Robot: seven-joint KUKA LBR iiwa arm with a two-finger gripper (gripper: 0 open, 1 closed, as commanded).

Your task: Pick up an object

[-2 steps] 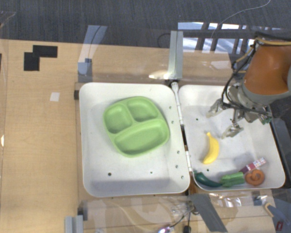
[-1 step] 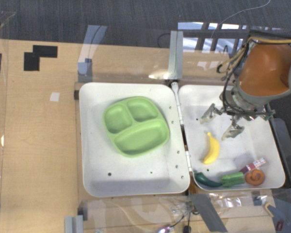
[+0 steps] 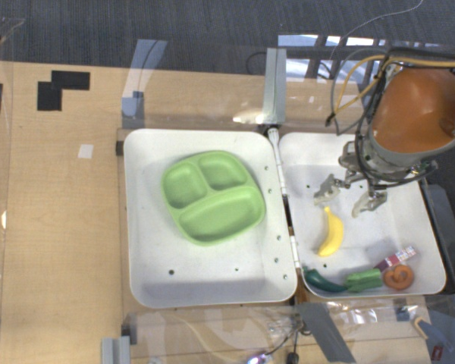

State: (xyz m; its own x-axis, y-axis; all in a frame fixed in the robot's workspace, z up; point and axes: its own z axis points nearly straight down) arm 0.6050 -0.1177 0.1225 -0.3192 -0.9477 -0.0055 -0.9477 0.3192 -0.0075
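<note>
Two shallow white bins are seen side by side on the wooden counter (image 3: pixel 53 226). The left bin (image 3: pixel 148 279) holds a green divided plate (image 3: pixel 212 196), which is laid flat near the middle of the bin and turned at a slight angle; three compartments are seen in it.

In the right bin (image 3: pixel 432 237) several small objects are found. A yellow banana (image 3: pixel 332 233) is placed near the middle of the bin, a little to the left, with its length running from far to near. Along the near wall a dark green vegetable (image 3: pixel 322 281), maybe a cucumber, is laid, and just to the right of it a lighter green piece (image 3: pixel 364 280) is touching it or almost touching it. Further to the right, in the near right corner, an orange round object (image 3: pixel 398 277) is seen, and just beyond it a small pink and white packet (image 3: pixel 400 257).

The arm is reached in from the right, with its orange band above the wrist. The gripper (image 3: pixel 350 196) is held over the far part of the right bin, beyond the banana and apart from it. The jaws are spread apart, and nothing is seen between them. The banana and the other objects are resting on the floor of the bin.
</note>
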